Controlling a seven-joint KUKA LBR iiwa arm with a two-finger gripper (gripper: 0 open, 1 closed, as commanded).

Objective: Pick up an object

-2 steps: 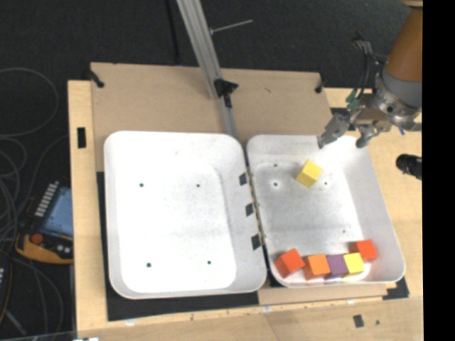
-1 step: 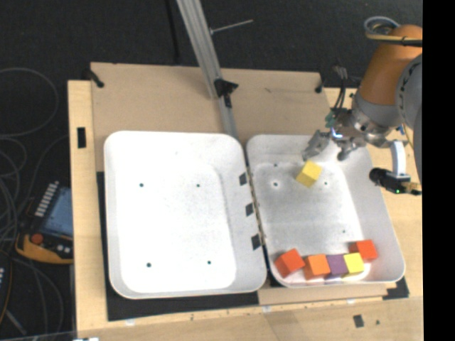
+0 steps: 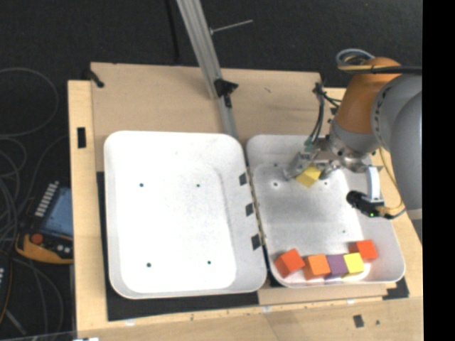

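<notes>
pincer (image 3: 307,170) closed on yellow block (image 3: 308,178), seemingly lifted above right bin (image 3: 320,222) | other blocks (image 3: 325,262) left along lower rim | left bin (image 3: 174,212) at centre-left

A: Cam pos?
B: Fixed overhead, looking down at a slant; far enough to take in both bins (image 3: 178,215) and the bench (image 3: 163,98). Arm (image 3: 370,112) enters from right.
</notes>
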